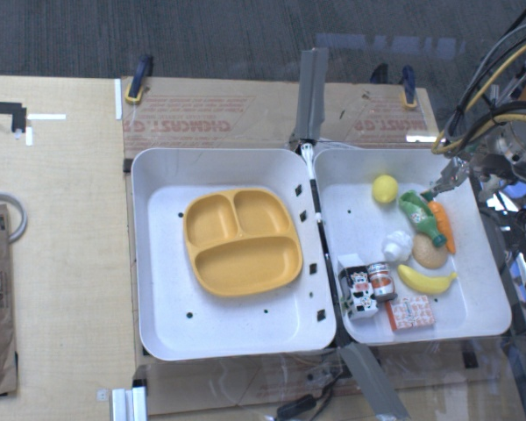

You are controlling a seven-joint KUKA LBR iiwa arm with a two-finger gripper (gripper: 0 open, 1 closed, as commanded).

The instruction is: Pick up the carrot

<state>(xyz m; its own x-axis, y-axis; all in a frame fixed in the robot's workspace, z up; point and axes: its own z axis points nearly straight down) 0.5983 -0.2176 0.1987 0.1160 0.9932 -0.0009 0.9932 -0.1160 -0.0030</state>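
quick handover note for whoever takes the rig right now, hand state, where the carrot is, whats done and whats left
Hand: at the upper right of the right bin, just above the carrot's top end; I cannot tell if it is open or shut, and nothing shows in it.
Carrot: lies in the right bin near its right wall, beside the green bottle, above the banana.
Left bin: holds the yellow divided plate.
Done: the arm has reached in near the carrot.
Left: grasp the carrot and lift it; it is not yet picked up.
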